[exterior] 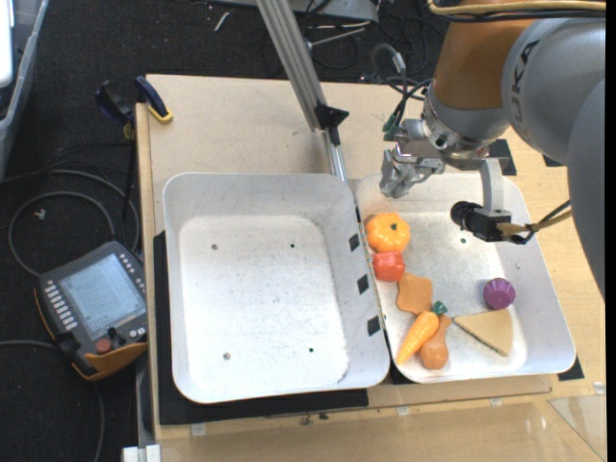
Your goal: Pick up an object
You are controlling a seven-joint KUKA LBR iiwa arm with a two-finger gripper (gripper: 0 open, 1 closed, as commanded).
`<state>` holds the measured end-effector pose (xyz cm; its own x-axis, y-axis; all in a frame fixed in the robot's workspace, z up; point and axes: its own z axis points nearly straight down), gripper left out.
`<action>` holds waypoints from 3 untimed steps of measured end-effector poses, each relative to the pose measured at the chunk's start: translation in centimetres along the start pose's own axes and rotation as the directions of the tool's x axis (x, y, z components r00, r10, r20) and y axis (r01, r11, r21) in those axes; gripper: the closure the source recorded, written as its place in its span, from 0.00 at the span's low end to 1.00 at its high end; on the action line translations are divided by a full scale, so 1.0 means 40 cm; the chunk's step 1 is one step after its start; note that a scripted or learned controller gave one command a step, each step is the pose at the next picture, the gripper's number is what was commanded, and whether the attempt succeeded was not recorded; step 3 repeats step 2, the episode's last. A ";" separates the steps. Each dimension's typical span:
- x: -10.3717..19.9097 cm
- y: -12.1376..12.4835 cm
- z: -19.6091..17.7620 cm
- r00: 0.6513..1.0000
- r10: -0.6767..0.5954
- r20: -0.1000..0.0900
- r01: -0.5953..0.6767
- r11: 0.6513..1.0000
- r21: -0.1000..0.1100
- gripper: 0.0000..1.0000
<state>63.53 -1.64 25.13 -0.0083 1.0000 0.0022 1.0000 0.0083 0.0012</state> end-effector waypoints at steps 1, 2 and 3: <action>0.134 0.007 -0.009 1.000 0.000 0.000 0.000 1.000 -0.001 1.00; 0.248 0.006 0.005 1.000 0.000 0.001 0.000 1.000 0.001 1.00; 0.248 0.006 0.005 1.000 0.000 0.001 0.000 1.000 0.001 1.00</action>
